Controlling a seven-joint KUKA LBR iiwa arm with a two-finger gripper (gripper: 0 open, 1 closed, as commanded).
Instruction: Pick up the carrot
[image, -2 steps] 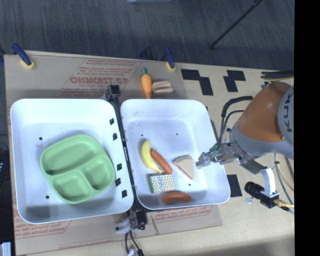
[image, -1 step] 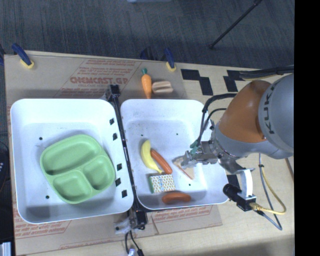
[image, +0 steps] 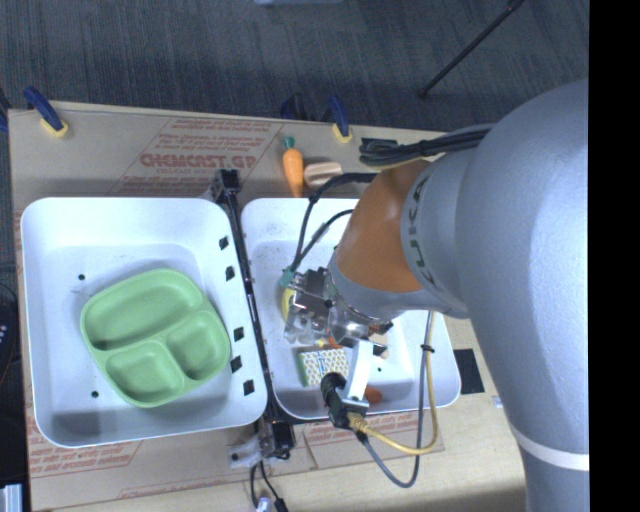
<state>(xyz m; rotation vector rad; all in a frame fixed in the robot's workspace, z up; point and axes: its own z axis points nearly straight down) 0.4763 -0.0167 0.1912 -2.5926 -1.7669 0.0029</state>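
Oddly, the carrot (image: 292, 170) lies on the bench just beyond the right bin (image: 262, 228), long axis pointing away, while the gripper (image: 318, 325) hangs low inside that bin, well short of it.

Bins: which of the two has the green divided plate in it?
The left bin, away from the arm. The green plate lies in it, while the hand is over the right bin.

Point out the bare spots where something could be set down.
Free: the left bin's floor around the green plate, widest along its top; the right bin's upper-left corner. Crowded: the right bin's lower half, under the pincer and cables. The carrot lies on the cardboard above.
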